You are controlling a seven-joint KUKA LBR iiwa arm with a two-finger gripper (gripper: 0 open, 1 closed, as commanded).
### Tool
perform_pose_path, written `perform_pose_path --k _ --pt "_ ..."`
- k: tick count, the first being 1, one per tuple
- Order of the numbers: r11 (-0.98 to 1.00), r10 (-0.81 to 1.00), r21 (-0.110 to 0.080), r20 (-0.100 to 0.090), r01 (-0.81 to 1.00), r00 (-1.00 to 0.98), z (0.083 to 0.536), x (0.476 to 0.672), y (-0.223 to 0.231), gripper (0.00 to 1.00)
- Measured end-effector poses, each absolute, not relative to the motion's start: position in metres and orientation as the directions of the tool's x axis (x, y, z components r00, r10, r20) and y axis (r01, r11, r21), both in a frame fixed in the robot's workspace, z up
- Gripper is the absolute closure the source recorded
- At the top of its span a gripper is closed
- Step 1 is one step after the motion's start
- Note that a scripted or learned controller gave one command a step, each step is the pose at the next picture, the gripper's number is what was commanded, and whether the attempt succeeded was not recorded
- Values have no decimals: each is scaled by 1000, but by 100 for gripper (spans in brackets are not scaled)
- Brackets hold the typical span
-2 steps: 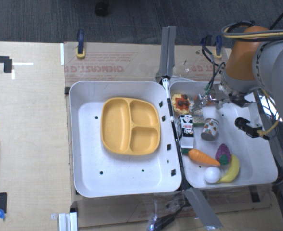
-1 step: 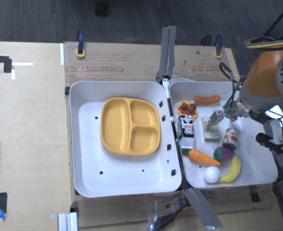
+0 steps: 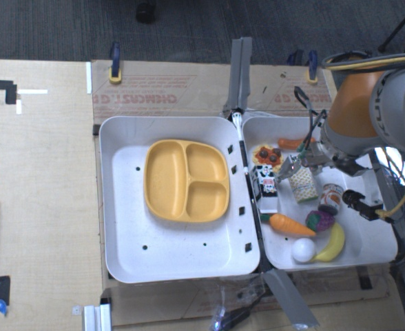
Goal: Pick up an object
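The right bin (image 3: 368,254) holds several toy items: a pizza slice (image 3: 267,155), a small cow-print carton (image 3: 266,182), a beige woven block (image 3: 303,184), a carrot (image 3: 291,225), a white ball (image 3: 303,250), a banana (image 3: 332,244), purple grapes (image 3: 321,219) and a small can (image 3: 332,195). My gripper (image 3: 292,166) hangs low over the upper middle of this bin. It sits just above the woven block and right of the pizza slice and carton. Its tip is dark and tangled with cables.
The left bin (image 3: 120,240) carries a yellow divided plate (image 3: 187,180) in its middle. An orange stick-like toy (image 3: 291,143) lies near the right bin's far wall. A grey divider bar (image 3: 241,74) rises between the bins. The arm's bulk (image 3: 368,109) covers the right bin's far right corner.
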State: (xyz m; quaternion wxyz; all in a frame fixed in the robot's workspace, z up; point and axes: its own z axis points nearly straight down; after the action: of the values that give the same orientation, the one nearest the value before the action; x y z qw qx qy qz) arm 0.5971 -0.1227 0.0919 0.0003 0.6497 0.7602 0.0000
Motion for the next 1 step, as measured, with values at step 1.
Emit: perform_pose_path --k 1 --pt "140 990 1 -2 990 -140 230 598 -166 0"
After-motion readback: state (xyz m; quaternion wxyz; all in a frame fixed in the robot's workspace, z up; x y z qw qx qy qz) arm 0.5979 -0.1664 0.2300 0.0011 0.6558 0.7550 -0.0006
